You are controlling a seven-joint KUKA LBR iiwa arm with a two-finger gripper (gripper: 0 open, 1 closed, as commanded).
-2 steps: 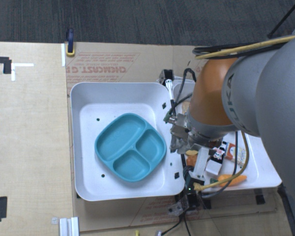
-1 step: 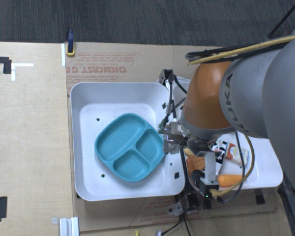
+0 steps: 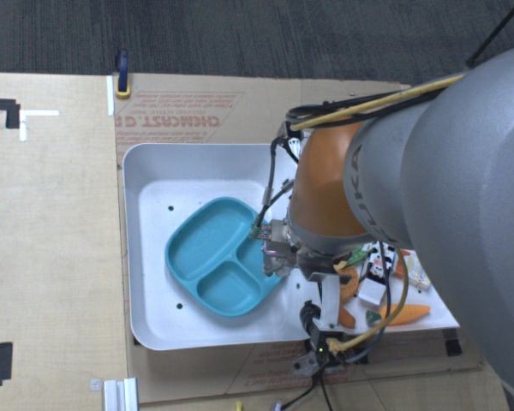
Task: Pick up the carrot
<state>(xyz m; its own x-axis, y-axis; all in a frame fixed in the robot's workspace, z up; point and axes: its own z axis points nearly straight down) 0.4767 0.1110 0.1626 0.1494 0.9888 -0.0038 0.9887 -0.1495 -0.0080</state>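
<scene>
We see the gripper [image 3: 278, 255] low in the left bin [image 3: 146, 255], at the right edge of the blue divided tray [image 3: 214, 255]; we cannot tell its state, as the wrist hides it. The carrot [image 3: 407, 313] lies well apart to the gripper's right, in the right bin [image 3: 441, 315], partly behind cables and the arm. The grey arm [image 3: 463, 195] comes in from the right, its orange band [image 3: 325, 187] above the wrist, pointing down. The carrot's long axis runs roughly left-right, tip toward the right.
</scene>
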